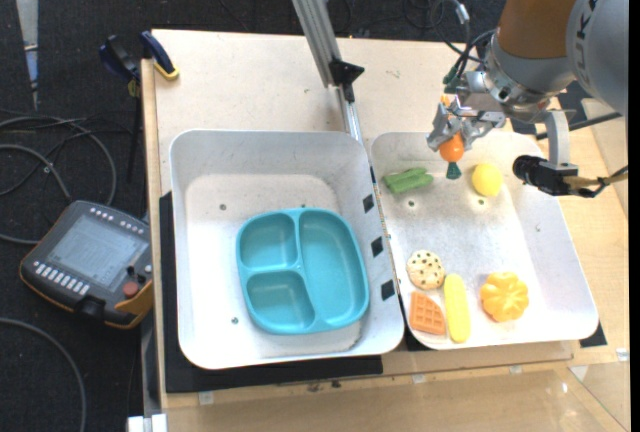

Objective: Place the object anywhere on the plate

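A pale wooden bench carries two shallow white bins side by side, with dark floor and loose cables around it. The left bin holds a teal plate with three compartments, lying toward its near right corner. The right bin holds toy food: a green piece near its far left corner, a yellow lemon by the far edge, and a cookie, waffle, yellow corn-like piece and orange pepper along its near edge.

The gripper hangs over the right bin's far edge, and a small orange carrot-like object with a green tip sits between its fingers, lifted off the bin floor; the fingers look closed on it. The object is probably hard, light plastic: stiff, not fragile, but smooth and tapered, so it could slip or swivel in a narrow pinch. Holding it across the thicker orange body rather than the thin green end seems safest for carrying it to the plate.
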Robot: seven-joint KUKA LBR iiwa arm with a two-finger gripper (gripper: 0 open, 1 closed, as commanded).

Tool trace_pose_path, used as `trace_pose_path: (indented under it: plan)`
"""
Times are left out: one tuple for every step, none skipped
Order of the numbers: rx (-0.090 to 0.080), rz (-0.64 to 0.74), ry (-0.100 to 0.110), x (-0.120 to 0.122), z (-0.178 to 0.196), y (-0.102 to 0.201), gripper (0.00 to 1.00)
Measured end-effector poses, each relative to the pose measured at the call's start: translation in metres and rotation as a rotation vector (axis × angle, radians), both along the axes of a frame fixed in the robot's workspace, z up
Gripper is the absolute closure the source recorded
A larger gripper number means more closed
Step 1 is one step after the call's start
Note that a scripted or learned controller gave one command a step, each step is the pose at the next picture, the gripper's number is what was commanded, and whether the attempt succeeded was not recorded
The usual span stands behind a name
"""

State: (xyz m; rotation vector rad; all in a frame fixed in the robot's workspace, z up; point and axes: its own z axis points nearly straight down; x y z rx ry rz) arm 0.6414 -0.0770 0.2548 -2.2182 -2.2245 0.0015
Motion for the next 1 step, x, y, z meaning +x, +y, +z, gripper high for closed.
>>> trace_pose_path:
  plan:
    - [0.002, 0.004, -0.002, 0.0070, -0.0023, 0.0506, 1.00]
